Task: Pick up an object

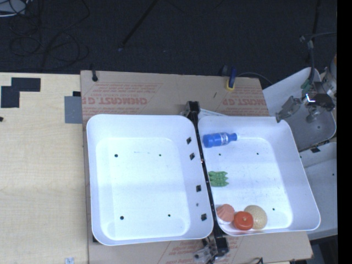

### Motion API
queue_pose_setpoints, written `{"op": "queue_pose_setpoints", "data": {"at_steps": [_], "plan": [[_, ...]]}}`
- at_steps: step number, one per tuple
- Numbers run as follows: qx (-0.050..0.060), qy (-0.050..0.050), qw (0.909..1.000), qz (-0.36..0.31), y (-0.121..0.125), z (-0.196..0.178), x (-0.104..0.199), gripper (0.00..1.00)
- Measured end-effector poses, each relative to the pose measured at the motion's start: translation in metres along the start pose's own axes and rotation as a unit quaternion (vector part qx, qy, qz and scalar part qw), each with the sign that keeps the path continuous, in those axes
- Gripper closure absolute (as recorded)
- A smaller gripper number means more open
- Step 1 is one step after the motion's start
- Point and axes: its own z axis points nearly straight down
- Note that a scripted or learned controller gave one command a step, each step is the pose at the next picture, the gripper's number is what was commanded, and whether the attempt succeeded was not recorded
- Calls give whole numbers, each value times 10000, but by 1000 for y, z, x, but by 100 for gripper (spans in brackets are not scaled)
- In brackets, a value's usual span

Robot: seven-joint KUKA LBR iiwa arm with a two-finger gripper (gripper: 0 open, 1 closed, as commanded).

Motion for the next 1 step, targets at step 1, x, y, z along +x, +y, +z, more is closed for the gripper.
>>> {"op": "queue_pose_setpoints", "data": {"at_steps": [1], "plan": [[59,20,10000,30,-26,-48,-1,0]]}}
